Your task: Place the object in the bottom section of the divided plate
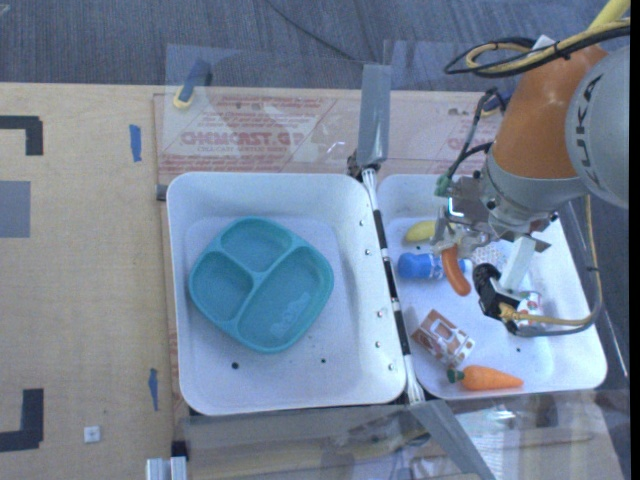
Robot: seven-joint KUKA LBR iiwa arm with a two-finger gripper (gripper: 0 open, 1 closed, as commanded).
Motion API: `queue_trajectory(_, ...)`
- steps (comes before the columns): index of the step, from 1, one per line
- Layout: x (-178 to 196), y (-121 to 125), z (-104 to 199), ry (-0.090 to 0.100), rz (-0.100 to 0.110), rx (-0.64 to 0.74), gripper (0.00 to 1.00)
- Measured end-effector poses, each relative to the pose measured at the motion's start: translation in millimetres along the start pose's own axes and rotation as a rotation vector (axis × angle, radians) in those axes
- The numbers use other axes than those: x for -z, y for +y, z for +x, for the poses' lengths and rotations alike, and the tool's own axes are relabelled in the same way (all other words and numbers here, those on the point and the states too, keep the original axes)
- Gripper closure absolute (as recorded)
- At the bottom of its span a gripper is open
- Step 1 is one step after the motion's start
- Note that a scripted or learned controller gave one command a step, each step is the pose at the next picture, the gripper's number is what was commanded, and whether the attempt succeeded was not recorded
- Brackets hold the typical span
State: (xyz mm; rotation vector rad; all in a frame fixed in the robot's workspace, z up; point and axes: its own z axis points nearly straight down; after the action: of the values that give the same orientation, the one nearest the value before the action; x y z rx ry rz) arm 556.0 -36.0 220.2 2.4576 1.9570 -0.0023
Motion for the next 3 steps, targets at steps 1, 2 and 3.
queue_trajectory(1,-36,-16,73,0.001,0.002,0.022,1.0)
queue_trajectory(2,-3,-23,139,0.0,0.0,-0.161,1.0)
queue_trajectory(3,-27,-22,216,0.0,0.0,-0.174,1.0)
